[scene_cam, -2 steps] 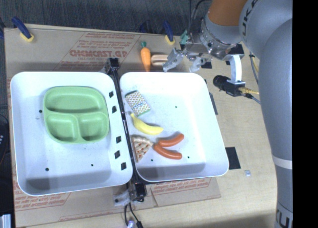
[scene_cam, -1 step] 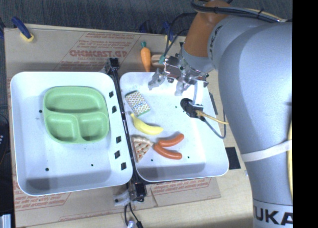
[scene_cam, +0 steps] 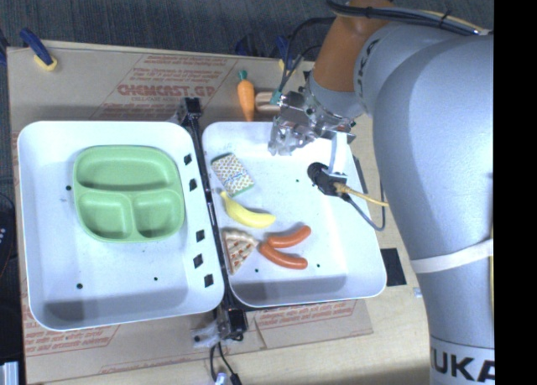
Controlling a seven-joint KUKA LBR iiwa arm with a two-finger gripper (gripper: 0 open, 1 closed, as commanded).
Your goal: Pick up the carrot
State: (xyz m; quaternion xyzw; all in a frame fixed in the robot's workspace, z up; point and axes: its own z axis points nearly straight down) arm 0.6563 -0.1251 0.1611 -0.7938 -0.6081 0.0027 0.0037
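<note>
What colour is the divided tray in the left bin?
Light green divided tray, seen in the camera view.

Two white bins sit side by side on the worktop (scene_cam: 126, 81), over printed cardboard. Left bin (scene_cam: 42, 232) holds a green divided tray (scene_cam: 128, 192). Right bin (scene_cam: 357, 249) holds a banana (scene_cam: 246, 212), two sausages (scene_cam: 288, 236) near its front, a waffle-like piece (scene_cam: 238, 251) just beside them, and a small patterned packet (scene_cam: 232, 174), possibly a sponge. Blue-and-yellow clamp (scene_cam: 38, 48) at the worktop's far left corner.
</note>
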